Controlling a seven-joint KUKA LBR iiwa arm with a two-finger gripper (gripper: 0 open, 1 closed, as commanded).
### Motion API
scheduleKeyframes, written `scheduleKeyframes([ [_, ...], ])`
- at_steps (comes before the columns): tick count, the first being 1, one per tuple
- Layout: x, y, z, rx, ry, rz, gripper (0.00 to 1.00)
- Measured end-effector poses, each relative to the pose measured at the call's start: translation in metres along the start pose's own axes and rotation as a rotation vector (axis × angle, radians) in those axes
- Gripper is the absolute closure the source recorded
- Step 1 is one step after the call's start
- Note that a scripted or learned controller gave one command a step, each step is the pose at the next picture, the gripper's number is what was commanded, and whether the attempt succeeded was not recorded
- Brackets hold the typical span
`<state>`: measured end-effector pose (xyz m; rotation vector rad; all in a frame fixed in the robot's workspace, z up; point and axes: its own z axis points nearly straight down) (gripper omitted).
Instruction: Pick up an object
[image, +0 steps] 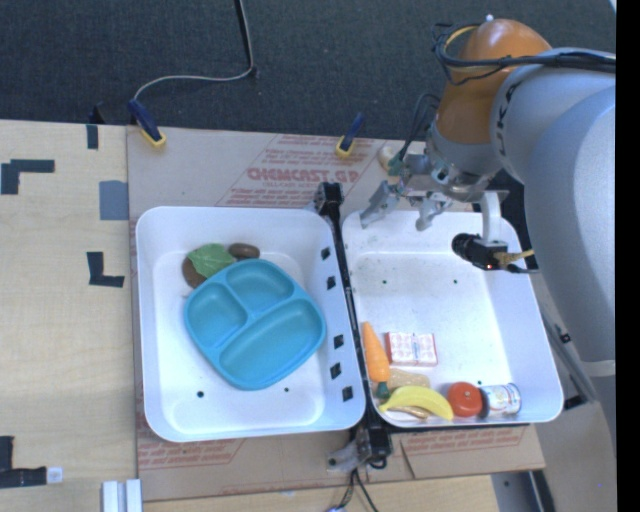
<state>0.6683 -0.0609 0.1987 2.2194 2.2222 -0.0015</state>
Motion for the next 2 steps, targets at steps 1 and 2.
scheduleKeyframes([
  [1,0.0453,-0.0002,0.0148,0.001,0.001,-0.001,0.0],
  [2,0.0451,-0.0001,0.005,0.002,-0.001,-0.002,1.0],
])
